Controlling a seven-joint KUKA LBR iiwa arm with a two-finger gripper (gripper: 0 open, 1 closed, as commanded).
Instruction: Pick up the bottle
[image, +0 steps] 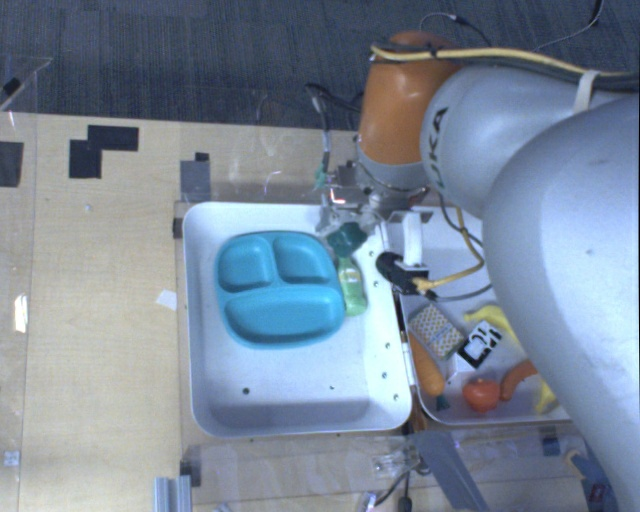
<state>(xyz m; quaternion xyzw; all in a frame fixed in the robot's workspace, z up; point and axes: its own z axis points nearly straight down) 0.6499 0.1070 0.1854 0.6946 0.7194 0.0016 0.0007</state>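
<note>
The arm (500, 140) is reaching in from the right and is filling the upper right of the view; its orange band (400, 100) is sitting directly above the wrist. The gripper (345, 222) is positioned over the far right part of the left bin (290, 410), at the top end of the bottle (350, 280).

The bottle is a small green one with a teal cap. It is lying in the left bin, just beside the right edge of the blue divided plate (275, 290) and close to the bin's right wall. Its cap end is pointing toward the gripper and appears to be touching or sitting directly beneath it. The state of the jaws cannot be told from this view, as the wrist hardware is covering them.

The blue divided plate is resting in the middle of the left bin, with three compartments facing up.

The right bin (425, 400) is holding several items: an orange carrot-shaped piece (428, 368) along its left wall, a red tomato-like piece (481, 394), a checkered packet (434, 326), a black-and-white tag (480, 343), and yellow pieces (543, 396) partly hidden under the arm.
</note>
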